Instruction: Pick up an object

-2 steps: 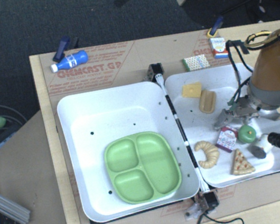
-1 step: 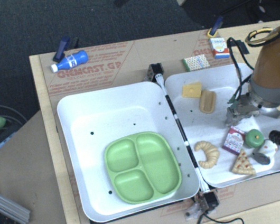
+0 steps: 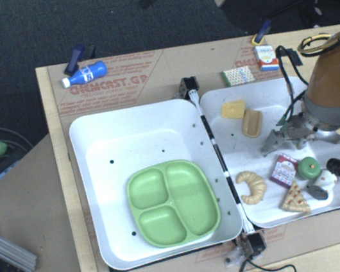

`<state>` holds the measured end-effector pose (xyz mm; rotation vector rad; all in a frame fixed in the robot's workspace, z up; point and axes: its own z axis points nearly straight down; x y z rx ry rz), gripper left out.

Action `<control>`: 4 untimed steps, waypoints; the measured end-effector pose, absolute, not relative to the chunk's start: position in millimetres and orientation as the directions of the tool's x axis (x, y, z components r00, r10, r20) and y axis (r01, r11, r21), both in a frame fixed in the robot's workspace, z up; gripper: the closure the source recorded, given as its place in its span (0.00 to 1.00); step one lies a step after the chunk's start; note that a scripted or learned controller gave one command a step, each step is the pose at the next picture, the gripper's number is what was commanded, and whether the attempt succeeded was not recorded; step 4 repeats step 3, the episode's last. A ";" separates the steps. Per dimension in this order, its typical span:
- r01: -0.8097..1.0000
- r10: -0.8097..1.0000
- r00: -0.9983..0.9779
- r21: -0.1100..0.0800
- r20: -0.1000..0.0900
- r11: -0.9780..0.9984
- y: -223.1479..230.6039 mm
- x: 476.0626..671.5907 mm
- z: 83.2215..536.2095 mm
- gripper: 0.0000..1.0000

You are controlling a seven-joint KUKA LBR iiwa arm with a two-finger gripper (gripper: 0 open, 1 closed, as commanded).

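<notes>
Right bin (image 3: 245,213), gripper (image 3: 274,142) indistinct

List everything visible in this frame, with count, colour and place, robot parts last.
divided plate: 1, light green, left bin
left bin: 1, white, bench left
right bin: 1, white, bench right
cheese wedge: 1, yellow, right bin, far corner
bread roll: 1, tan, beside the cheese wedge
croissant: 1, tan, right bin, near left
pizza slice: 1, orange-yellow, right bin, near edge
small packet: 1, maroon, right bin centre
round toy: 1, green, right of the packet
bottle: 1, blue and white, bench far left
arm: 1, grey with orange band, over right bin
gripper: 1, grey, above right bin centre
</notes>
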<state>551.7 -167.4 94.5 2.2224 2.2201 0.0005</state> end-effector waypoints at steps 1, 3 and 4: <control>1.000 1.000 0.001 -0.002 0.001 -0.001 -161.1 509.6 84.2 0.00; 1.000 1.000 -0.003 0.001 0.002 0.003 -54.0 479.8 184.9 1.00; 1.000 1.000 -0.003 0.001 0.002 0.003 -54.0 479.8 184.9 1.00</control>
